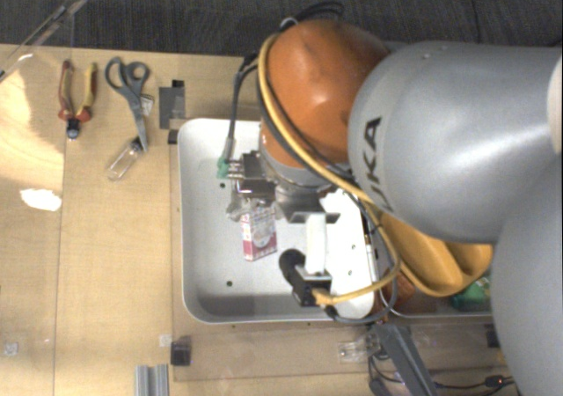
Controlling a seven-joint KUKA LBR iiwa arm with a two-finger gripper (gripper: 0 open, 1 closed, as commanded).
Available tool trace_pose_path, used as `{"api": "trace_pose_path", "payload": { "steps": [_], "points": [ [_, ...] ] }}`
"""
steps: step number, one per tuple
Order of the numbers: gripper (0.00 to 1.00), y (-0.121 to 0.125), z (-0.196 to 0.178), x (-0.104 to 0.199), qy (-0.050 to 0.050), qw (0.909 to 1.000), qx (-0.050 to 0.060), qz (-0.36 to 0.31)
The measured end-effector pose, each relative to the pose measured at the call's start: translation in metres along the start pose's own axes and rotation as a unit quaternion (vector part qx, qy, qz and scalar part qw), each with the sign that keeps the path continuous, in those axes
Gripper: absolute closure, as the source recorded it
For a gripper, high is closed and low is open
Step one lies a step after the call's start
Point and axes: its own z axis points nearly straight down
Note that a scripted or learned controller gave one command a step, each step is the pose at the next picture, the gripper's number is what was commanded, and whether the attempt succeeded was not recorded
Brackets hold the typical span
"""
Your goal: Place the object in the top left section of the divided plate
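Pink carton (258,236) just below gripper (252,203), upright in white bin (198,209)

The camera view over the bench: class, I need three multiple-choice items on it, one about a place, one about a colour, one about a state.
1. Where do the scissors lie?
A. on the bench, left of the white bin
B. inside the white bin
C. on the arm

2. What colour is the small carton in the bin?
A. blue
B. red and white
C. green

3. How does the carton sit relative to the tool?
A. far across the bin from it
B. directly below it, at its tip
C. outside the bin

Answers:
1 A, the scissors rest on the wood beside the pliers.
2 B, its faces show red and white.
3 B, the carton's top meets the tool's tip.
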Motion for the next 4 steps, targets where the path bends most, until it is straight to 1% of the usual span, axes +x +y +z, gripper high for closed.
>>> {"api": "trace_pose_path", "payload": {
  "steps": [1,2,3,4],
  "points": [
    [1.00,0.000,0.012,0.011,0.000,0.9998,0.001,-0.020],
    [1.00,0.000,0.015,0.010,0.000,0.9965,0.000,-0.084],
    [1.00,0.000,0.017,0.009,0.000,0.9857,0.000,-0.169],
    [1.00,0.000,-0.009,-0.015,0.000,0.9987,-0.001,-0.051]
  ]
}}
